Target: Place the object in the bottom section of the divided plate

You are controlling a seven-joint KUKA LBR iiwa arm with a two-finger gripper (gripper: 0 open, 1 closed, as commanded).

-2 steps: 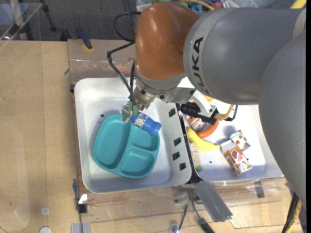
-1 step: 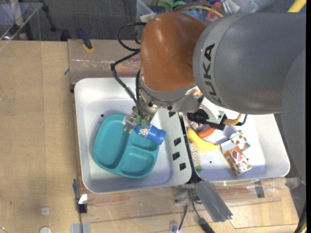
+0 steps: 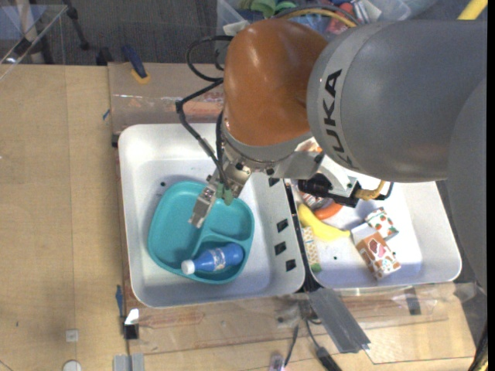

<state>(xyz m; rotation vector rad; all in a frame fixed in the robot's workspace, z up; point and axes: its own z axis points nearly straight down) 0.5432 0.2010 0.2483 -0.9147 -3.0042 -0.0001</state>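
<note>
Hovering over the teal divided plate (image 3: 174, 226) in the left bin (image 3: 139, 161), the gripper (image 3: 214, 198) was spread, nothing between its fingers. Blue bottle (image 3: 213, 260) lay in the plate's bottom section.

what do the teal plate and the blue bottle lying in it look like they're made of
Plate: likely molded plastic, smooth with a soft sheen; its even teal color and rounded raised divider suggest it. Bottle: probably plastic too, glossy blue with a white cap; highlights run along its side. It could be a toy.
</note>
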